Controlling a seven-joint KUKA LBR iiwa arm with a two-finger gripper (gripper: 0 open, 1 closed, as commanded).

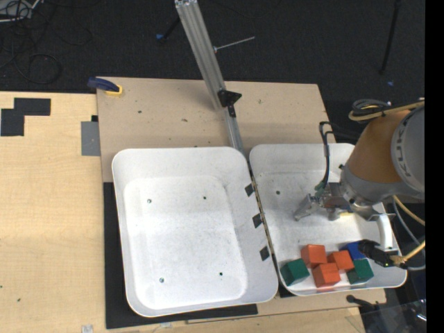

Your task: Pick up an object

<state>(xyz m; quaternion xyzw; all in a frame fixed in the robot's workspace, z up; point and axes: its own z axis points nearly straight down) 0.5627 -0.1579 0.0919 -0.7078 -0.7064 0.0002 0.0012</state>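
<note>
Tool (305, 209) of mine hangs over the right bin (291, 159), finger state unreadable — blocks (326, 263) unpicked, grasp still owed.

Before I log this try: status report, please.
Gripper over right bin, holding nothing. Blocks clustered at near corner, untouched. Path clear.
</note>
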